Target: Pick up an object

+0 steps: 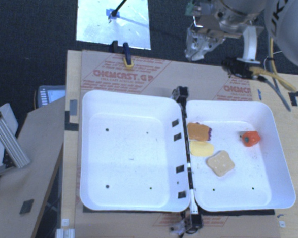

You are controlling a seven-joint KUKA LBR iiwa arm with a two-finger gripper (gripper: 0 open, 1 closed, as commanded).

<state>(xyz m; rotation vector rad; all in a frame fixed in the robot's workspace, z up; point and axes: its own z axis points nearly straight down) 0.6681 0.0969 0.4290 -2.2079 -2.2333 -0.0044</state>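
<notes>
White are both bins, side by side on the bench. The right bin (274, 150) holds four small things near its left and middle: an orange piece (198, 131) at the divider, a yellow piece (202, 149) just below it, a tan toast (220, 163) beside that, and a red-orange toy (249, 138) apart to the right. The gripper (196, 48) hangs above the bench behind the bins, holding nothing; whether it is open I cannot tell.

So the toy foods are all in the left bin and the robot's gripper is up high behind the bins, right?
Not quite. The camera view shows the toy foods in the right bin: the orange piece, yellow piece, cracker and red piece. The gripper is indeed up behind the bins.
</notes>
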